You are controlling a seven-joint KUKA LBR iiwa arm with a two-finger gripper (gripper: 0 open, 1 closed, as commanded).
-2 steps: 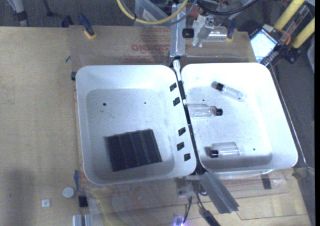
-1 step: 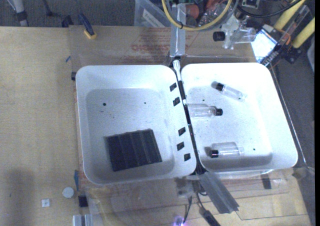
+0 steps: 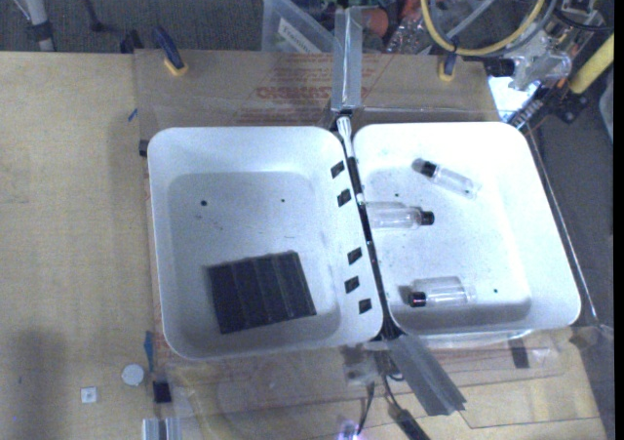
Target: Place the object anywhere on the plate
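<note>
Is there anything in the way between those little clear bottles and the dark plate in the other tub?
Only the raised divider where the two tubs meet. The three bottles lie in the right tub; the dark plate lies in the left tub, nothing on it.

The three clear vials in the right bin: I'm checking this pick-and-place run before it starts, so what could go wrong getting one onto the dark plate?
The vials are clear and round, so a grasp may slip or roll them. The middle one lies close to the divider, leaving little room. The dark plate sits in the left bin, so the carry must cross that divider.
</note>
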